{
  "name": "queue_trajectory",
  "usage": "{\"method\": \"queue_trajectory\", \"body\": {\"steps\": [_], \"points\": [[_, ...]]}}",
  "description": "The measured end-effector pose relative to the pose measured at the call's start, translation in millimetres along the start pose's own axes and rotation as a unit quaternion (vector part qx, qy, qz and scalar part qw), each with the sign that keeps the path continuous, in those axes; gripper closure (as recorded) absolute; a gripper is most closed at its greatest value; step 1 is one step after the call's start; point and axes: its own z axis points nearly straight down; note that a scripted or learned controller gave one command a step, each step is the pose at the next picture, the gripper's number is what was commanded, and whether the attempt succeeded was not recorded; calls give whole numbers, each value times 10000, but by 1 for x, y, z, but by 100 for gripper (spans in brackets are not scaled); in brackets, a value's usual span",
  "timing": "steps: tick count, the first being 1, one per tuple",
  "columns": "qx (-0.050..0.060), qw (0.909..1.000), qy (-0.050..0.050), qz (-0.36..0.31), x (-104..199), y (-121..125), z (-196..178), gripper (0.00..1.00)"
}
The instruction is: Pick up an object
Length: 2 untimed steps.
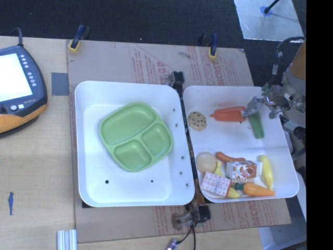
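You're looking at two white bins (130, 191) of smooth plastic with a soft sheen. The green divided plate (136, 136) reads as matt plastic. Under them lies a flat brown cardboard sheet (156, 61), dull and printed in red. The table (31, 181) shows pale wood grain. The toy carrot (228, 114) and green pepper (256, 126) look glossy plastic.

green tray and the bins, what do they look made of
Green tray: likely moulded plastic, matte to satin, judging by its even colour, rounded compartments and soft sheen. Left bin and right bin: probably thin formed plastic, smooth and white, with rounded corners and rolled rims; the look leaves the exact material open.
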Motion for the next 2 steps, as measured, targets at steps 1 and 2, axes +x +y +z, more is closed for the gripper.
{"method": "queue_trajectory", "body": {"steps": [1,2], "points": [[-91,10000,-16,-8,-1,44,54,0],[-134,9999,-31,-10,5,52,60,0]]}}
